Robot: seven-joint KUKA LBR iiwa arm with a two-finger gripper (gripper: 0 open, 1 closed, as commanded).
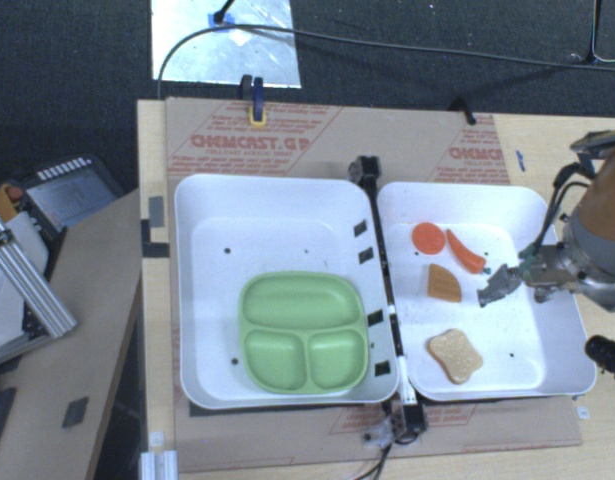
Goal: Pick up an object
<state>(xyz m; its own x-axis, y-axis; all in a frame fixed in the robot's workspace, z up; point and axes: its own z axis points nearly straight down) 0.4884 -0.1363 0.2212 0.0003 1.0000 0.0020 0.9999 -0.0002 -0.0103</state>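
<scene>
In the right bin, the gripper hovers just right of the orange-brown wedge, holding nothing; its fingers look slightly spread, though the view is too coarse to be sure. Best to centre over the wedge, drop straight, then close, avoiding the carrot-like piece beyond it.

High fixed view (slanted) over bins.
</scene>
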